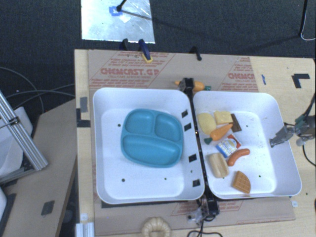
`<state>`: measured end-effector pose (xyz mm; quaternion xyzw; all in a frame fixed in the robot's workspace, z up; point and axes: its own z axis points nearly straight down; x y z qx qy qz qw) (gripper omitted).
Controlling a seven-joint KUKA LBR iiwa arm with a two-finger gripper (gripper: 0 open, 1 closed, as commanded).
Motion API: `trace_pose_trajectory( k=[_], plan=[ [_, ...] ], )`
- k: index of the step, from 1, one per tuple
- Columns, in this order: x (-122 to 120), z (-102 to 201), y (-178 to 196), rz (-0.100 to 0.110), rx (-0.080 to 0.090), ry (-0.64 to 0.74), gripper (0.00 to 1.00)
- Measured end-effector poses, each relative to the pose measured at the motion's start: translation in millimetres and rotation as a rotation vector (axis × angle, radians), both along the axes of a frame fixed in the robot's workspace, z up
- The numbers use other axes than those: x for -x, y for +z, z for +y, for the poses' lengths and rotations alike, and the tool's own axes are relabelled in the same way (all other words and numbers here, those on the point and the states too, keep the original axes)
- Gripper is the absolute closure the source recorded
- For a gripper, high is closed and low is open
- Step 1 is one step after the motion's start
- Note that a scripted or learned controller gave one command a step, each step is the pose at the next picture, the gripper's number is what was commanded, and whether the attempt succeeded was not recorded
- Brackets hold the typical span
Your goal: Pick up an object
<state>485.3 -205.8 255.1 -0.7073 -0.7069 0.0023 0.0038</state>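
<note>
One pincer is seen at the right bin's far-right edge, low over the rim; whether it is released or clenched cannot be told. Nothing is seen gripped by it. Well to its left, toy foods are clustered: a sausage, a waffle, a bread roll and a carrot. Farther left, a blue divided plate is held by the left bin.
</note>
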Motion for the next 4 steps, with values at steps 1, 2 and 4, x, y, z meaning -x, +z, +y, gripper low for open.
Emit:
trace_pose_trajectory(
  k=[1,2,4],
  plan=[
    [-2,0,5,-0.01,0.003,0.004,0.0],
    [2,9,-52,-0.006,0.001,0.003,0.0],
    [2,12,-168,-0.005,0.0,0.001,0.0]
  ],
)
